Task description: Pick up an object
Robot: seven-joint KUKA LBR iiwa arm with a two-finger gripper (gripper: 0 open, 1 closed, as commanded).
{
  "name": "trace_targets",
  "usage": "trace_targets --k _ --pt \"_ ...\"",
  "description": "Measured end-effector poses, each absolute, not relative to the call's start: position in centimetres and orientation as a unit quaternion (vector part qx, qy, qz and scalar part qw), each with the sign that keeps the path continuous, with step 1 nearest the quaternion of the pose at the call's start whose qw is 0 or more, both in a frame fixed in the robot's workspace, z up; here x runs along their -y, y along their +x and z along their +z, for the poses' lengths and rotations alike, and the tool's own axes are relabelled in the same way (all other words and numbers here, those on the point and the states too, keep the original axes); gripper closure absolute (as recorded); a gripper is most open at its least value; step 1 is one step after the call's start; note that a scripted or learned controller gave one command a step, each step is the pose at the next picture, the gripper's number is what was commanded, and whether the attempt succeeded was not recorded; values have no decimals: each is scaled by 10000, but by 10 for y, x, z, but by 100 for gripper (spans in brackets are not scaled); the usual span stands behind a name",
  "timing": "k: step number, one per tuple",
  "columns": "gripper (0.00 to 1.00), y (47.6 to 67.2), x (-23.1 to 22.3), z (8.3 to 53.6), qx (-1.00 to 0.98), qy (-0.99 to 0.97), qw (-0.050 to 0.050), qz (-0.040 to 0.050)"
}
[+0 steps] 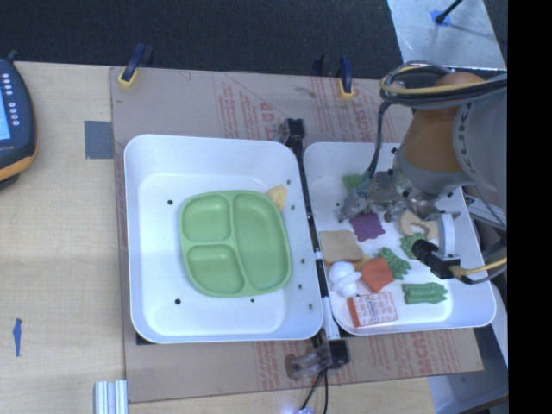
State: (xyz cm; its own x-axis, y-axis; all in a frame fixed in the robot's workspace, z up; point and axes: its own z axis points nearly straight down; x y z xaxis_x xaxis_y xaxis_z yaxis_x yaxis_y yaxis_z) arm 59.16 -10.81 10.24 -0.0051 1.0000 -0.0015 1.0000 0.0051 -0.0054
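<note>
My gripper (pixel 360 202) hangs low over the back of the right bin (pixel 315 198), beneath the grey arm and its orange band (pixel 435 141). Just in front of it lies a purple piece (pixel 368 226), and a small green piece (pixel 352 181) lies at its far side. Further forward are a tan bread slice (pixel 341 246), a white bulb-shaped item (pixel 343 275), a red-orange piece (pixel 377 274), a leafy green piece (pixel 397 262), a green pod-like piece (pixel 425 293) and a red-and-white packet (pixel 373 309). Nothing is visibly held.
The left bin (pixel 151 222) holds a green divided plate (pixel 235 241) with a small yellow item (pixel 276 197) at its far right corner. A pale item (pixel 415 224) lies partly under the wrist. A black cable (pixel 444 264) loops over the right bin. A handheld pendant (pixel 13 115) rests far left.
</note>
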Motion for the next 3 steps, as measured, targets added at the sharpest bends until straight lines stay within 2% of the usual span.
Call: trace_targets --k 1,2,3 --pt "0 653 142 92 7092 -7050 -19 -2" --pt "0 659 121 197 7097 -7045 -37 -27" --pt "0 549 115 89 7068 -7074 38 19"
